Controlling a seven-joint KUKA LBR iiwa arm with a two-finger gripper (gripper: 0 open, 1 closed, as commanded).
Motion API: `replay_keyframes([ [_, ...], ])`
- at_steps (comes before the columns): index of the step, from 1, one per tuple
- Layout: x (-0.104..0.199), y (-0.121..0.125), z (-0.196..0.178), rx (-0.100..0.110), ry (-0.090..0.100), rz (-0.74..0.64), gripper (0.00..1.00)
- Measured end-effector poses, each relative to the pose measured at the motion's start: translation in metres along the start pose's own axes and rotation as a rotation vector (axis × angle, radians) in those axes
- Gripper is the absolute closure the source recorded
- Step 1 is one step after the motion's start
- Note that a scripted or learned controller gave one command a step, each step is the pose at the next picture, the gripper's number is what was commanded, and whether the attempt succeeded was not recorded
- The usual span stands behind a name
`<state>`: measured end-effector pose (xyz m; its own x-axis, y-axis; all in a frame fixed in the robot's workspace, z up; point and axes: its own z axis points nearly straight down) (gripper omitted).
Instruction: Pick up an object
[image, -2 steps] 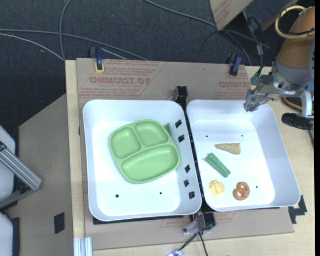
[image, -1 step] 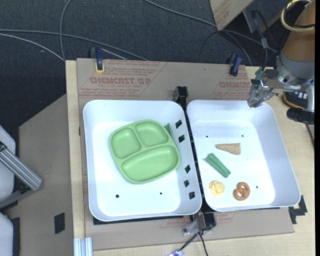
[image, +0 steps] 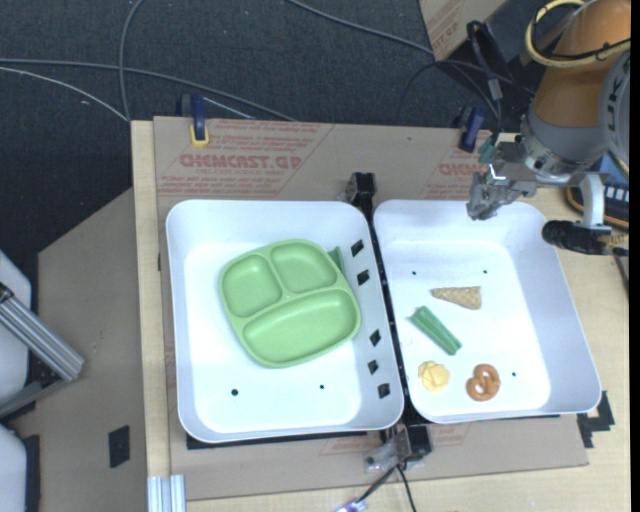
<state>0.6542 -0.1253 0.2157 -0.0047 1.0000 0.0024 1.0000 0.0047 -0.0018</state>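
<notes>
Left of the right bin (image: 560, 300) sits a green divided plate (image: 290, 302). Inside the bin – green stick (image: 436, 329), yellow piece (image: 434, 375), tan wedge (image: 457, 296), pretzel (image: 483, 382). Gripper (image: 487, 203) hovers over the bin's back rim, nothing held; finger spread can't be told. Approach step, likely – next calls for descending onto one item. Board behind reads "CHEMCAST GP".

Arm (image: 580, 80): grey housing with a broad orange band above the wrist, black cabling looped alongside. Gripper (image: 486, 205): small metallic grey assembly, fine detail too blurred to resolve.
</notes>
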Motion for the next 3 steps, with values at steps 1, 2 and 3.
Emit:
replay_keyframes([
  [1, 0.051, 0.0, 0.008, 0.001, 0.0, -0.001, 1.0],
  [2, 0.11, 0.0, -0.006, -0.004, 0.0, -0.002, 1.0],
  [3, 0.158, -0.005, -0.007, 0.0, 0.001, -0.001, 1.0],
])
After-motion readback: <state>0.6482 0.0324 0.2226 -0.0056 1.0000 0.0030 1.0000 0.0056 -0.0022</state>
